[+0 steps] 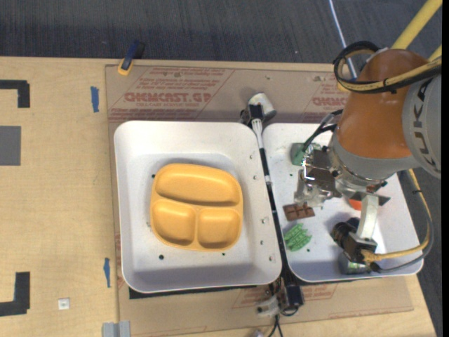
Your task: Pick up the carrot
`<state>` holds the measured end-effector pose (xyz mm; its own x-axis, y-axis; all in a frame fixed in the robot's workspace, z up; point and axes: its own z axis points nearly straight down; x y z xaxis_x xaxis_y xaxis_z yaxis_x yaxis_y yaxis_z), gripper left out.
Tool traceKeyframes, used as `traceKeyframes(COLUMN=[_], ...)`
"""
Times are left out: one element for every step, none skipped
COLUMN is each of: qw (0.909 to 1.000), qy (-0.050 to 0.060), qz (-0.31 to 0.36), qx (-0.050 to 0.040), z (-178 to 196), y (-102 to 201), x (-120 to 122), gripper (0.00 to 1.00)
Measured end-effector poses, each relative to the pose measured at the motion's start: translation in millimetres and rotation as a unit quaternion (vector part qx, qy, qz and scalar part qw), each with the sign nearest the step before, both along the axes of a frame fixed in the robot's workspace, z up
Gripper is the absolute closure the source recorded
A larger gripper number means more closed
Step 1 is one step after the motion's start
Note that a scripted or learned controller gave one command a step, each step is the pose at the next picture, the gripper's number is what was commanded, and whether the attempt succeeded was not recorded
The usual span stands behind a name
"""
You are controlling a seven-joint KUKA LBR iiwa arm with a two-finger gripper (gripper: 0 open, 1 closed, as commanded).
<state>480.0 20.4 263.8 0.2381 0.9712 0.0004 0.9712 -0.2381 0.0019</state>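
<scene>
Jaws, spread or shut I cannot tell, hang over the right white bin (393,223) near maybe a small orange carrot (356,203).

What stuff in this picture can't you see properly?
- The carrot: just an orange sliver shows in the right bin; the arm covers the rest.
- The brown thing and the green thing: too small to name.
- The right bin's far side: hidden under the arm.
</scene>
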Motion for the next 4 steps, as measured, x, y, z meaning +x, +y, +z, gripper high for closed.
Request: traceKeyframes(qw=[0.9996, 0.9969, 0.9814, 0.9289], qy=[0.002, 0.001, 0.003, 0.004], qz=[0.029, -0.079, -0.192, -0.37], qx=[0.0003, 0.0003, 0.0006, 0.0007], z=[-28, -27, -41, -80], y=[-81, -14, -37, 0], x=[-1, 0, -1, -2], gripper=[1.0, 1.0, 1.0, 1.0])
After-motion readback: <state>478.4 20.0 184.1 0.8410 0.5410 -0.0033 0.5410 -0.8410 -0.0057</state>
